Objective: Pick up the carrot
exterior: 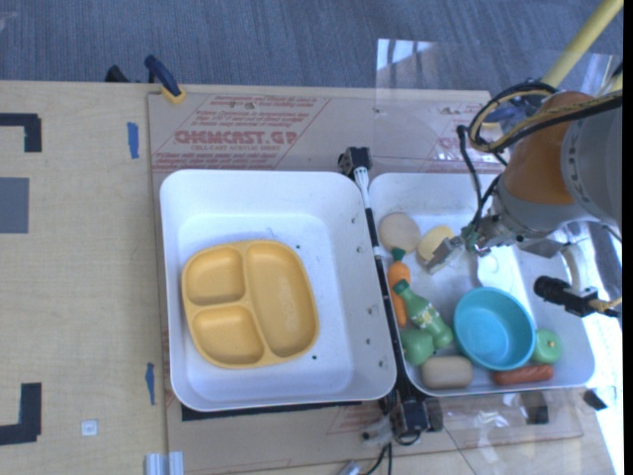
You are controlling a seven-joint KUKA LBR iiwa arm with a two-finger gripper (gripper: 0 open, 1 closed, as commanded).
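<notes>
The carrot (398, 290) lies in the right bin (584, 364), hard against that bin's left wall, an orange body with a green top at about 12 o'clock. Its long axis runs roughly 12 to 6, along the wall. A green bottle (420, 315) lies across its lower half, so part of the orange is covered, and a green pepper-like toy (417, 344) sits at 5 o'clock of it.

The gripper (453, 246) hangs at about 2 o'clock from the carrot, near but apart from it, so the carrot lies toward 8 o'clock of the claw. A pale yellow piece (433, 243) sits right at the fingertips, touching or nearly so; whether it is pinched cannot be told, nor whether the fingers stand apart or together. Nothing orange sits at them, so the carrot is judged not yet taken.

A beige round toy (400, 231) rests at 12 o'clock of the carrot. The blue bowl (493, 327) stands at 4 o'clock, with a tan bun (447, 370) and a red sausage (522, 373) beyond. The left bin (188, 206) holds a yellow divided plate (249, 302).

A grasp would likely have to close across the carrot's short width, with the wall and bottle crowding it.
</notes>
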